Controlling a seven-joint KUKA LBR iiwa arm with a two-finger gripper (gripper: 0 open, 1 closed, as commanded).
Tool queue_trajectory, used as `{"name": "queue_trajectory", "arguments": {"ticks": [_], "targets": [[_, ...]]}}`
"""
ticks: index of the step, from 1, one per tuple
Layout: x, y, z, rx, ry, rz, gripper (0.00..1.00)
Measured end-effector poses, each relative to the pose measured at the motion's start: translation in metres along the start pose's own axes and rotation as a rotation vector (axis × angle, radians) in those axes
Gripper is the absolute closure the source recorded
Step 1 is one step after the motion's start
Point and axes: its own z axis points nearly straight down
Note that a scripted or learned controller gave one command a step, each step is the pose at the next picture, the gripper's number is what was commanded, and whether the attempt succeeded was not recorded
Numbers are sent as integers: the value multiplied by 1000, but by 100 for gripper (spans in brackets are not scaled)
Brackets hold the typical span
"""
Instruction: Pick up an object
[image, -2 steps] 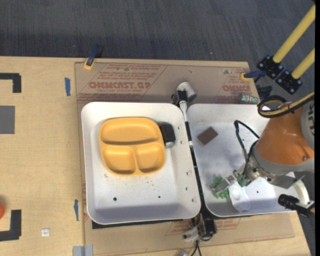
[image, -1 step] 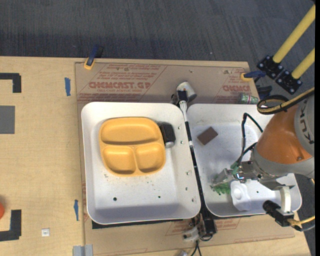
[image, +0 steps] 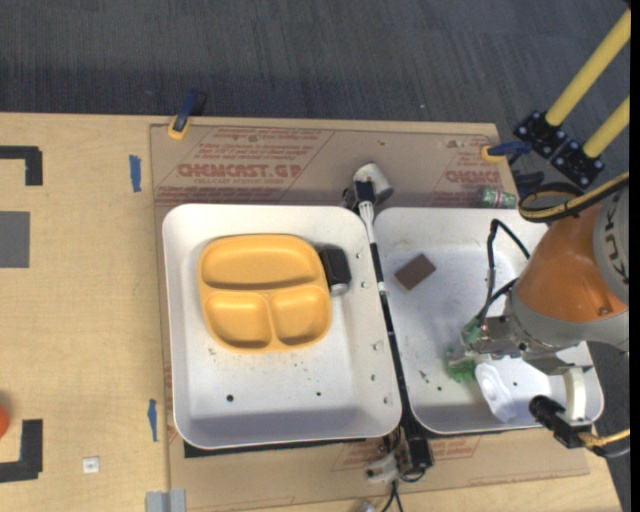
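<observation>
Two shallow white bins sit side by side on the worktop (image: 80, 300), which is covered under them by a sheet of printed cardboard (image: 320, 160).

The left bin (image: 190, 400) holds one yellow divided tray (image: 265, 290) with three compartments: one long compartment along its far side and two smaller ones on its near side. The tray lies in the far half of the bin. One small black object (image: 335, 268) lies touching the tray's right edge, close to the wall shared with the other bin. A few dark specks dot the bin floor nearer the camera.

The right bin (image: 450, 250) holds one small brown block (image: 414, 270), lying flat in its far left part, well apart from the arm. Nearer and to the right, one green object (image: 461, 368) lies on the bin floor just beside the lower end of the arm, and one white object (image: 505, 392) lies just near of it.

The grey arm (image: 565, 275) with its orange band reaches over the right bin from the right. Its hand (image: 487, 338) points down over the green object; whether it is wide, narrow or holding anything cannot be told.
</observation>
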Motion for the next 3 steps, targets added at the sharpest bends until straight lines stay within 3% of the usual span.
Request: {"name": "queue_trajectory", "arguments": {"ticks": [1, 2, 3], "targets": [[5, -2, -95, 11, -3, 199, 100], [5, -3, -95, 11, -3, 199, 0], [11, -4, 14, 11, -2, -14, 0]]}}
